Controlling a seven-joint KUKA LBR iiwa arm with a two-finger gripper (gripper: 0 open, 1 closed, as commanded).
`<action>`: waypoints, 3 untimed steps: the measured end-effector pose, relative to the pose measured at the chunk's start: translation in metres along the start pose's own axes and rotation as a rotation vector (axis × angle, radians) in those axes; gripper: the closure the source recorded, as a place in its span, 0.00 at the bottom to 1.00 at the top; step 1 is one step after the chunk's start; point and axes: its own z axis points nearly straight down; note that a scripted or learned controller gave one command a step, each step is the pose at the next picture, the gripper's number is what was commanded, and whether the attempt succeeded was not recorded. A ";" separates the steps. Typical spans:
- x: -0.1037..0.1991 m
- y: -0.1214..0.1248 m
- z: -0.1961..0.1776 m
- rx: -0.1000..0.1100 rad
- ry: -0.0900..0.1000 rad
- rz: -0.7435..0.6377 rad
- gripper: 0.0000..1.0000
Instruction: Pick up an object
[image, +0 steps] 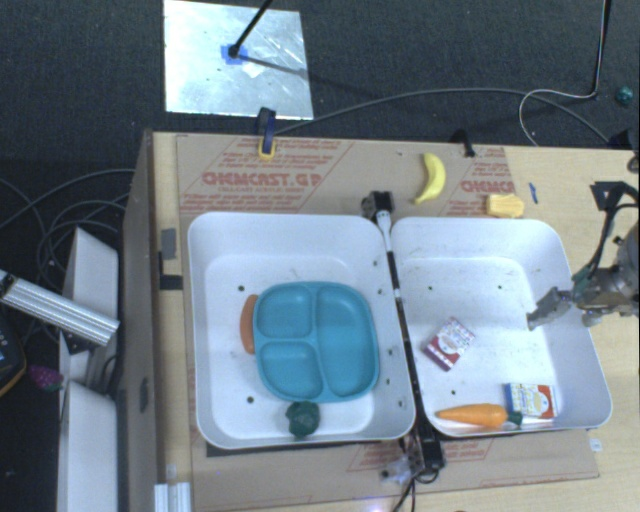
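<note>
While the tool (548, 306) hangs at the 3 o'clock rim of the right bin (480, 240), whether it is open or closed cannot be told; nothing is visible between its tips.

Near edge first: a carrot (472, 413) and a small box (529, 401) lie against the 6 o'clock wall of the right bin, probably slid down the sloped side. A red-and-white packet (451, 343) rests near the bin centre, well apart from both, and is judged the easiest pick.

In the left bin (290, 232), a green lump (304, 418) sits at 6 o'clock, just beside a blue divided tray (317, 338). An orange sausage-shaped piece (247, 322) lies at the tray's 9 o'clock edge.

Farther back, on the cardboard-covered worktop (330, 165), a banana (432, 178) and a yellow block (505, 206) lie outside the bins at 12 o'clock.

Beyond, dark carpet carries cables and a metal plate (236, 58).
</note>
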 end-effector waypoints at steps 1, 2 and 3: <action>0.081 0.068 0.067 0.001 0.002 -0.001 0.00; 0.092 0.053 0.140 0.002 0.001 0.002 0.00; 0.089 0.041 0.154 0.002 0.001 0.002 0.00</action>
